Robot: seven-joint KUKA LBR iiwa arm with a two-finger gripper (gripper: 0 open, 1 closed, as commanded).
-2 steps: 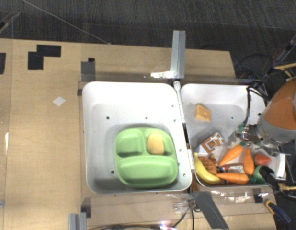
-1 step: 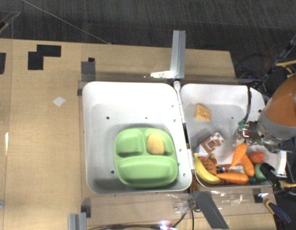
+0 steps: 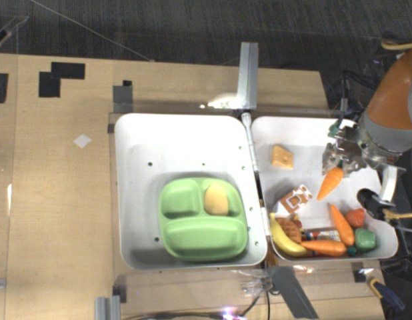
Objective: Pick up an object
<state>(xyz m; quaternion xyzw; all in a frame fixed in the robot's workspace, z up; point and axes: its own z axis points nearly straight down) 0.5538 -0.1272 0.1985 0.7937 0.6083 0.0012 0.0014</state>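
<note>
My gripper (image 3: 339, 162) hangs over the right side of the right bin (image 3: 301, 133), under the grey wrist with its orange band. An orange carrot (image 3: 331, 182) slants down and to the left from the fingertips. Its thick end sits between the fingers, which are shut on it, and its tip points toward the bin floor. A yellow cheese wedge (image 3: 282, 157) lies to the left of the gripper.
A banana (image 3: 285, 237), an orange-and-white box (image 3: 297, 199), two more carrots (image 3: 341, 224), a red piece (image 3: 356, 217) and a green piece (image 3: 366, 240) crowd the right bin's front. The left bin (image 3: 136, 135) holds a green divided plate (image 3: 193, 235) with a yellow fruit (image 3: 217, 199).
</note>
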